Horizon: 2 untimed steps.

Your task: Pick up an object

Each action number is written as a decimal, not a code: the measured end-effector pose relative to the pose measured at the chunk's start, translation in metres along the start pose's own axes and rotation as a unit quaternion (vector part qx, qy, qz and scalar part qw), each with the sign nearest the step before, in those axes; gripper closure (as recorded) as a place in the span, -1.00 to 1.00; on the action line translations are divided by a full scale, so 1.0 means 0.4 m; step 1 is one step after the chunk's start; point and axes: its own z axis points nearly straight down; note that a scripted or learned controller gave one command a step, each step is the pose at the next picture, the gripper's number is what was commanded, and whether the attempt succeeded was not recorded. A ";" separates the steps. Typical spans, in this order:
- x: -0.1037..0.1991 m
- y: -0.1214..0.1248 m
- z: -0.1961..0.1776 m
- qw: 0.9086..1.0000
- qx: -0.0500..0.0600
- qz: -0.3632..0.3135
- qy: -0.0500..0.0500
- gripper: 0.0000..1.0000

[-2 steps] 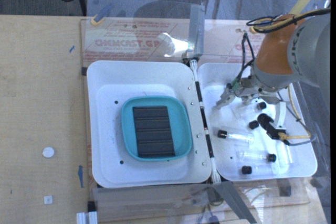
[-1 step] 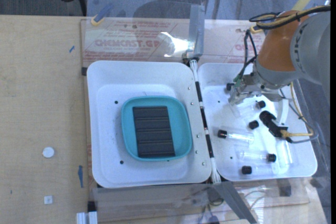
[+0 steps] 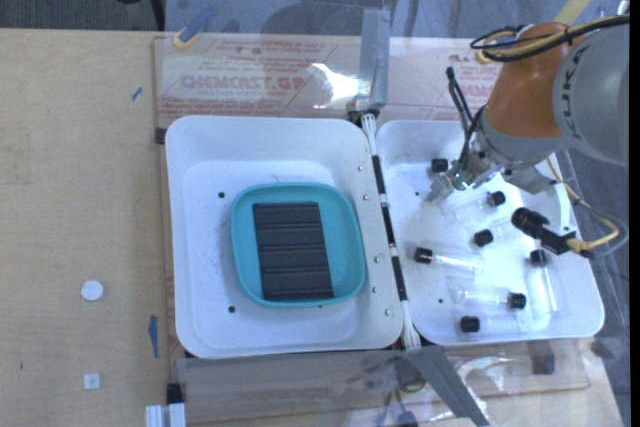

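Arm: the grey arm (image 3: pixel 590 85) with its orange band reached in over the right bin (image 3: pixel 590 315), its gripper (image 3: pixel 452 181) low near the bin's upper left part.
Gripper state: I could not tell how it stood; the tip was small and blurred among clear plastic.
Right bin contents: several small clear vials with black caps lay scattered, well apart from one another. One vial (image 3: pixel 445 259) lay on its side near the middle, another (image 3: pixel 492 298) lower down, plus a loose black cap (image 3: pixel 469 323) near the front edge.
Nearest candidate: a black-capped piece (image 3: pixel 439 165) just beside the gripper.
Handling, my guess: the vials looked light, stiff and slippery, and apt to roll. Closing across the body near the cap seemed safest; a hard squeeze might shoot one out sideways.
Left bin: the left bin (image 3: pixel 200 155) held a teal tray (image 3: pixel 345 235) with a dark ribbed block (image 3: pixel 292 251) lying flat inside it.
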 end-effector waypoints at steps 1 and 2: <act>0.049 0.129 -0.243 1.000 0.001 -0.018 0.001 1.00; -0.038 0.104 -0.106 1.000 0.003 -0.029 0.002 1.00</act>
